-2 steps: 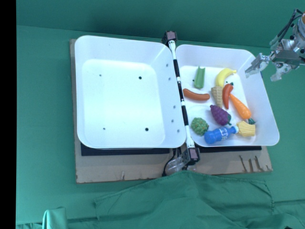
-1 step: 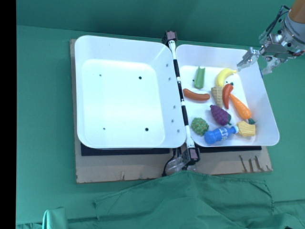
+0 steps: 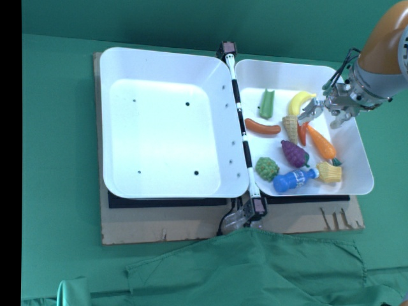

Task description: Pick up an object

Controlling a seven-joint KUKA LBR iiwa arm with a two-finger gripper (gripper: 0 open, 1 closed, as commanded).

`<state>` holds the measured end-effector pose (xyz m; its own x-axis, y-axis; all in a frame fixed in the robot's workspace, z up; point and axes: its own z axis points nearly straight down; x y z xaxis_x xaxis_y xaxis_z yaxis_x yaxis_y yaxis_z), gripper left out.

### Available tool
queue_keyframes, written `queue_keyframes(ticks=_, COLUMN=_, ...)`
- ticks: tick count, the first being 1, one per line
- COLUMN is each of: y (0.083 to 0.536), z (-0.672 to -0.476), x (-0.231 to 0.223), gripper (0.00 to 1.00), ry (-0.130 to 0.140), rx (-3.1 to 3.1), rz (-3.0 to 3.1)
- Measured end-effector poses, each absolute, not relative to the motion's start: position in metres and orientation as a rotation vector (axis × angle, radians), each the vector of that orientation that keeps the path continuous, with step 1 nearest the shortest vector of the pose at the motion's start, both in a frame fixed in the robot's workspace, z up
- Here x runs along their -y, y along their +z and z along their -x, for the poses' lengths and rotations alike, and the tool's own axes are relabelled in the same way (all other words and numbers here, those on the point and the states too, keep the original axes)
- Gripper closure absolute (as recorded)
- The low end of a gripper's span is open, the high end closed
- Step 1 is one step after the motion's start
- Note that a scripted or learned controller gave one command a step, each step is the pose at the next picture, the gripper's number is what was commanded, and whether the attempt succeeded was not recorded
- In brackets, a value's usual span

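No text, label, brand, number or sign can be read anywhere. The small blue plastic bottle (image 3: 295, 179) near the right bin's front edge carries a wrap too small to read.

Your arm (image 3: 387, 34) comes in from upper right, orange band up top, wrist angled down-left; gripper (image 3: 317, 109) low, fingers spread apart w/ nothing between.
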<state>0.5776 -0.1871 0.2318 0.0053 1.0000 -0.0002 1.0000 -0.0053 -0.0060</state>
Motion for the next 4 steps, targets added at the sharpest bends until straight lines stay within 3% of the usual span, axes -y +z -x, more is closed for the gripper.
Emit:
queue_keyframes(ticks=1, y=0.251, z=-0.58, x=0.189, gripper=1.0, ry=-0.005, rx=2.221, rz=2.238)
queue_keyframes(ticks=2, y=0.183, z=-0.549, x=0.188, gripper=1.0, ry=-0.012, rx=2.227, rz=2.239)
queue_keyframes(ticks=3, y=0.199, z=-0.551, x=0.19, gripper=1.0, ry=-0.016, rx=2.23, rz=2.246)
queue_keyframes(ticks=4, y=0.186, z=-0.552, x=0.189, gripper=1.0, ry=-0.007, rx=2.226, rz=2.236)
